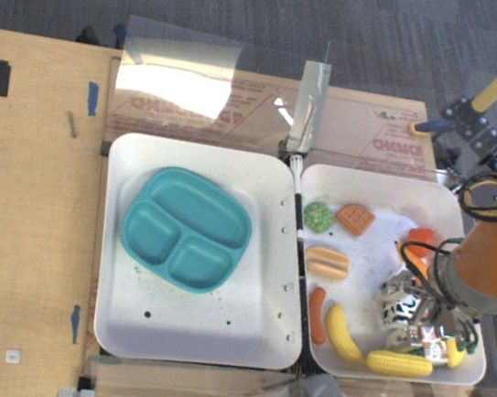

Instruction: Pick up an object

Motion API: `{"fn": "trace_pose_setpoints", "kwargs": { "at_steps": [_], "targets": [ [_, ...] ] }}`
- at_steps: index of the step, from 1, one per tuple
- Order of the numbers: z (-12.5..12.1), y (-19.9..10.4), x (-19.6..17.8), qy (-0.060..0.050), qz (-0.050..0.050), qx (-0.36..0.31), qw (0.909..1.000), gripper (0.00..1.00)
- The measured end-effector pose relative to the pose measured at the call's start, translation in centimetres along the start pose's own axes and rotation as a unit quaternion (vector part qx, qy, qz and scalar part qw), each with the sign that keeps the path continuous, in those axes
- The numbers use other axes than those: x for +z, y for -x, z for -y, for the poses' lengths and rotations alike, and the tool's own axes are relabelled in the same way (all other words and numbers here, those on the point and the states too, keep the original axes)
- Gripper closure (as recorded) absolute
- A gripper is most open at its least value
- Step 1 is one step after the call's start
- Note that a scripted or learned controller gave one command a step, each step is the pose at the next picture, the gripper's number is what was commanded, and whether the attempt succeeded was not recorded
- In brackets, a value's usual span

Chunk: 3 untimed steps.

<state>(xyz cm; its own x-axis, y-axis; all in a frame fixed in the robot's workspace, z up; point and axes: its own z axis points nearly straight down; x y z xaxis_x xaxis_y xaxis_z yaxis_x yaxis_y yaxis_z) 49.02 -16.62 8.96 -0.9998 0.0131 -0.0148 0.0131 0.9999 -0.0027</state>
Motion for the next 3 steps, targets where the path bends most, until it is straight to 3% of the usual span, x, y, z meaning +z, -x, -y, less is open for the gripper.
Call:
{"fn": "trace_pose_setpoints", "kwargs": {
  "at_steps": [1,2,3],
  "targets": [
    [-3.8,2.3,0.0,0.000,0.002,0.014,0.9999,0.00],
    [-4.9,15.0,-4.4,0.002,-0.001,0.037,0.9993,0.00],
    [-7.4,16.1,0.3,0.001,-0.003,0.111,0.9938,0.00]
  ]
}}
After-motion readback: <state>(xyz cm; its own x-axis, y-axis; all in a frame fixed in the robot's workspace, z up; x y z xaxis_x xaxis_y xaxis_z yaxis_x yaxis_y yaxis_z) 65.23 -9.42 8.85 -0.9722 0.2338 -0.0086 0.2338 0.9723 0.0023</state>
